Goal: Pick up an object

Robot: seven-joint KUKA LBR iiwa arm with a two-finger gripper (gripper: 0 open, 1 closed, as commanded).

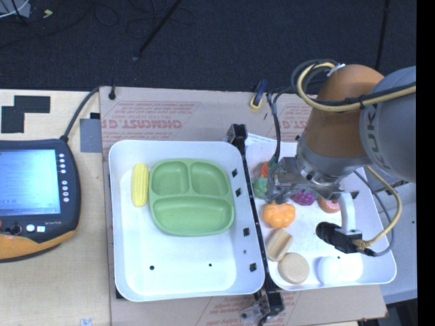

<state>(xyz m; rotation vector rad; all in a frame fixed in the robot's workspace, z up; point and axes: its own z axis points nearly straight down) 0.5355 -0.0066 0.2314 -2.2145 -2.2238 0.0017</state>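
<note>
My gripper [279, 190] hangs low over the left part of the right bin [380, 267], under the grey and orange wrist. Right below it lies an orange toy pepper [279, 215]. Purple grapes [304, 197] lie just to its right. Small green and red pieces [261, 179] sit at its left, against the bin wall. Nearer the front are a tan bread roll [278, 244], a round tan disc [294, 268] and a white piece [338, 270]. A pink and orange piece [329, 205] lies to the right, partly hidden by the wrist.
The left bin [177, 270] bears a green divided plate [191, 197] and a yellow corn cob [139, 184] to its left. A black divider [249, 202] runs between the bins. A teach pendant [37, 189] lies on the bench at far left.
</note>
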